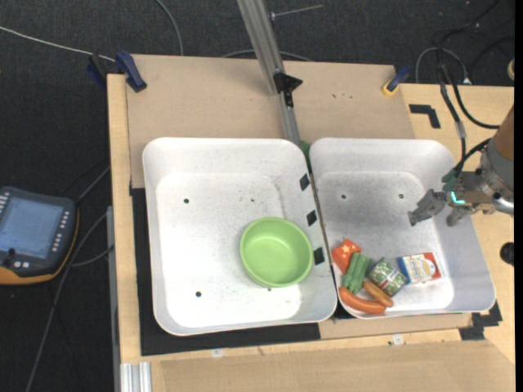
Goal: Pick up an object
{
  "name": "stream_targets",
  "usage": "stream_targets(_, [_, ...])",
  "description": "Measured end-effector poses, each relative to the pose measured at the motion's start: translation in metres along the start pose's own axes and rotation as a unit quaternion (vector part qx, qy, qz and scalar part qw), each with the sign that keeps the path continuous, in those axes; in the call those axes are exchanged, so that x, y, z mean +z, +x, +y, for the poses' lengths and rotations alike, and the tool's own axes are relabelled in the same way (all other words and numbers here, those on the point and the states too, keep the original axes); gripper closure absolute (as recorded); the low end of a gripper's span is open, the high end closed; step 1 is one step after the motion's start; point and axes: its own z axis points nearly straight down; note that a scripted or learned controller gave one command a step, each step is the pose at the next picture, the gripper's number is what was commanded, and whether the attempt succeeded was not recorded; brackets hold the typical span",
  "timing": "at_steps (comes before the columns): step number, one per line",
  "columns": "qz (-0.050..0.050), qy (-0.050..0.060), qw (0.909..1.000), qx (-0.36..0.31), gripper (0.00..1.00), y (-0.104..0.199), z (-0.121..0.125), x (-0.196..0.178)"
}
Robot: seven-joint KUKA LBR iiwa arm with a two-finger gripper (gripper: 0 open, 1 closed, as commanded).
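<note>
A tan bench (212, 88) on dark carpet (49, 23) carries two white bins (204, 162). The left holds a green bowl (276, 251); small objects (380, 278) cluster in the right bin's near corner. Above, the gripper (437, 205) hovers, jaws spread, pinching nothing.

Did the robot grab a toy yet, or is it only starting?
Only starting, it looks like. Nothing is picked up: the green bowl sits in the left bin, and the little carton, can and toy veggies lie in the right bin's near corner. The gripper hangs above that bin, carrying nothing. Reaching down, grabbing and lifting are all left.
</note>
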Motion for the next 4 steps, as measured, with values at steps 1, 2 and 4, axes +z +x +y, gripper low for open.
stream_targets(1, [0.000,0.000,1.0000,0.000,0.00,0.000,0.000,0.000])
stream_targets(2, [0.000,0.002,1.0000,0.000,0.00,0.001,-0.011,0.054])
stream_targets(4, [-0.001,-0.003,1.0000,0.000,0.00,0.002,-0.003,0.130])
